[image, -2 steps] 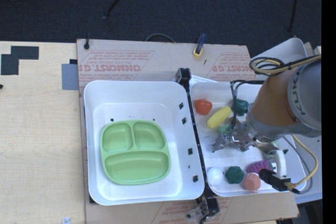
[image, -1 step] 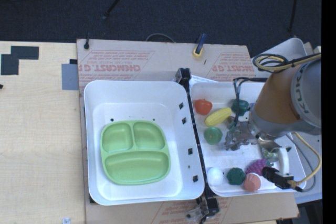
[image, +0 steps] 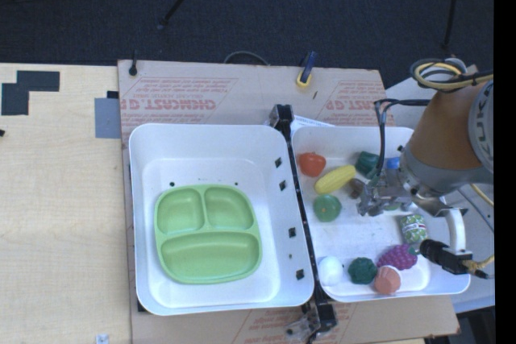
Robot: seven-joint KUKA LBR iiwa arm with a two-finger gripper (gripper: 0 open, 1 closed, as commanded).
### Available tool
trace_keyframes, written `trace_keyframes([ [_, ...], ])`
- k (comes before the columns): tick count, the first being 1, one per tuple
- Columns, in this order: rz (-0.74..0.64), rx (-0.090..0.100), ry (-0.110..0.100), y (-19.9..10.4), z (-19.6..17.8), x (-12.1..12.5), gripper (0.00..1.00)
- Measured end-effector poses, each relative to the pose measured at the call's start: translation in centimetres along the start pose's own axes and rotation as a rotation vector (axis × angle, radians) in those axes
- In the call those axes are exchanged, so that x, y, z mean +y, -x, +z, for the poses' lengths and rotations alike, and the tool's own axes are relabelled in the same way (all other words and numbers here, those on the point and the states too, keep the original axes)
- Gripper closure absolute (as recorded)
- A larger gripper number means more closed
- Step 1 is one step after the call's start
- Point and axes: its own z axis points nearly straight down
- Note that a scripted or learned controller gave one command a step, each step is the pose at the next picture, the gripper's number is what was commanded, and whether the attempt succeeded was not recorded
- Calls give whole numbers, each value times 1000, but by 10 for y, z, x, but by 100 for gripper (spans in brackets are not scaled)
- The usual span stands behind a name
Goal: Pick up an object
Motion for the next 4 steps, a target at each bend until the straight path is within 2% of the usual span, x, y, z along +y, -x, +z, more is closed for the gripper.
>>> trace_keyframes([
  [2,-6,0,1,1,-75,2,100],
  [3,-9,2,-3,-38,-66,26,100],
  [4,-10,1,-2,-91,-65,58,100],
])
